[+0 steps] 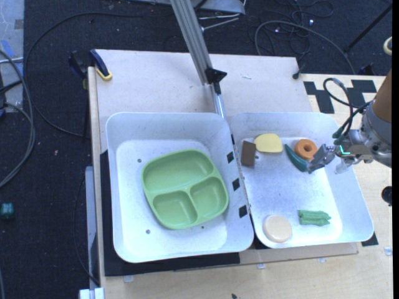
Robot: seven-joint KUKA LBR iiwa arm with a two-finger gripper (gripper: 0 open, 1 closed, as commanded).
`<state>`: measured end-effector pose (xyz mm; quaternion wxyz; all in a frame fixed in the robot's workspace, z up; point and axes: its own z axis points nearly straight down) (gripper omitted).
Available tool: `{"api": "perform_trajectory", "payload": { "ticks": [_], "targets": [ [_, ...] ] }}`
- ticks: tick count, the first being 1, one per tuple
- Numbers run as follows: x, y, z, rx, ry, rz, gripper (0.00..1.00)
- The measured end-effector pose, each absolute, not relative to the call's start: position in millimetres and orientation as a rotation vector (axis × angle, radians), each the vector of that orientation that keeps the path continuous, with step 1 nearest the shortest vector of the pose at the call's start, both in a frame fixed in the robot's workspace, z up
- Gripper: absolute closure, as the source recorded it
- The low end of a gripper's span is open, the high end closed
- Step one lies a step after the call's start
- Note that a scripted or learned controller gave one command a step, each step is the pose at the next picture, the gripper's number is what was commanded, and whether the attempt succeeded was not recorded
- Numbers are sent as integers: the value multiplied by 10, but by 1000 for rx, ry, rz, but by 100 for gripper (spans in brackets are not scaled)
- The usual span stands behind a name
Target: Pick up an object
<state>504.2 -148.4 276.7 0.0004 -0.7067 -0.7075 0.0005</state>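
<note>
At the frame's right, the gripper (325,157) hangs with fingers slightly apart, holding nothing, just beside the orange ring (305,148) in the right bin (349,195). The ring looks light and stiff; pinch across its rim.

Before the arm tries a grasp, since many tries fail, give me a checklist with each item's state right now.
1. Gripper over the right bin: ok.
2. Target near it, orange ring on a teal piece: ok.
3. Something held between the fingers: cannot tell.
4. Other items apart from the ring, yellow piece, brown block, green toy, cream disc: ok.
5. Green tray in the left bin, away from the arm: ok.
</note>
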Motion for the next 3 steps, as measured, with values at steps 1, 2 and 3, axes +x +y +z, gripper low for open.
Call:
{"api": "perform_trajectory", "payload": {
  "ticks": [1,2,3],
  "targets": [
    [5043,-1484,2770,-2220,-2223,1,0],
    [5002,-1458,2137,-2219,-2216,5,0],
    [4994,-1554,1630,-2221,-2216,5,0]
  ]
}}
